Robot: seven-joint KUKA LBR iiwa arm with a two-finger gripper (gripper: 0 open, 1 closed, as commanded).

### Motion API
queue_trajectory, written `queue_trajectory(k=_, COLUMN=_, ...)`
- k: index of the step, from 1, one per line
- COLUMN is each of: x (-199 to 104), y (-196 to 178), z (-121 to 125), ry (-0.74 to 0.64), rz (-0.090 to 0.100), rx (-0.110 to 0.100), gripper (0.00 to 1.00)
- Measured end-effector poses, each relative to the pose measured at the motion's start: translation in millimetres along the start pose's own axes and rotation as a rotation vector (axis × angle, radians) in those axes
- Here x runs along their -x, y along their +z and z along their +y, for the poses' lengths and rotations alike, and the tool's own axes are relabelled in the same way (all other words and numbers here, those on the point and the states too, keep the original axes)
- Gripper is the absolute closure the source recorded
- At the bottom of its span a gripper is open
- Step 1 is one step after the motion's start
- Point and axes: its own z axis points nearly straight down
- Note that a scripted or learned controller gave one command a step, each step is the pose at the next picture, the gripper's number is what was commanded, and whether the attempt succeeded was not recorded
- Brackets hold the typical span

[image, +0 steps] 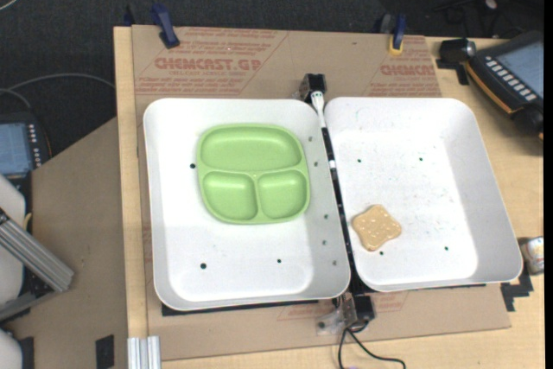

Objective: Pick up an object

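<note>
Camera view showed two white bins side by side on the cardboard-covered surface (216,56); the left bin (164,212) held a green divided plate (251,173), lying flat near its middle; the right bin (423,134) held a small tan biscuit-shaped piece (376,227), lying flat near the bin's left wall and toward its near edge, well apart from the plate. Whether the fingers were open or closed could not be told.

The step in hand looked like the approach, with nothing lifted yet. The tan piece seemed the easier pick; it was small and stood clear on most sides. Coming straight down over its centre with the fingers spread wider than the piece would likely serve best; setting them along the line of the dividing wall would keep them clear of the slope there. The piece lay low, so the tips probably had to reach close to the bin floor before closing, or they would skim over it. The plate looked too broad to span; a grip on its rim was the likely way, and it could tip or slip.
</note>
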Motion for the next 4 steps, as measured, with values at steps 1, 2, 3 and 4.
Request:
queue_trajectory(k=1, x=-22.9, y=135.2, z=-1.0, ry=-0.001, rz=0.010, rx=-0.022, gripper=1.00)
queue_trajectory(k=2, x=-59.3, y=224.0, z=-2.3, ry=-0.003, rz=0.009, rx=-0.018, gripper=1.00)
queue_trajectory(k=3, x=-33.1, y=385.7, z=-7.6, ry=0.004, rz=0.009, rx=-0.023, gripper=1.00)
queue_trajectory(k=4, x=-98.4, y=433.1, z=-4.9, ry=-0.005, rz=0.008, rx=-0.012, gripper=1.00)
